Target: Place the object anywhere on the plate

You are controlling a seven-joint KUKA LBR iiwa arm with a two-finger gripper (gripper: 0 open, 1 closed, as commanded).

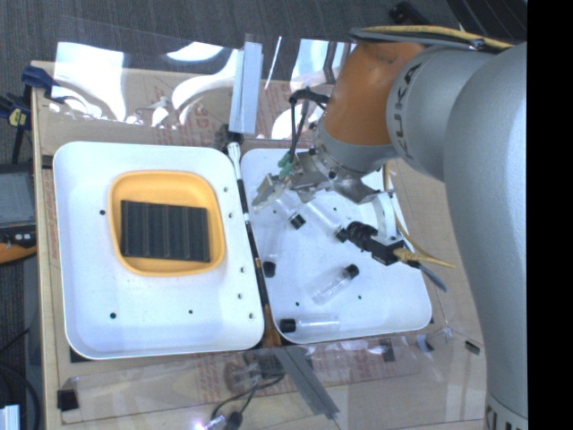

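A yellow plate [166,223] with a dark ridged centre lies in the left white bin [81,294]. Several clear vials with black caps lie in the right white bin [394,307]: one vial [335,282] near the middle, another vial [309,327] along the front wall, and a third vial [290,215] near the back left. My gripper [273,187] hangs over the back left part of the right bin, just above and beside that third vial. Nothing shows clearly between its tips.
The grey arm with its orange band [372,97] covers the right bin's back right corner and the right of the bench. A black connector with a yellow cable [376,245] hangs over the right bin. The ridge between the bins [249,240] runs front to back.
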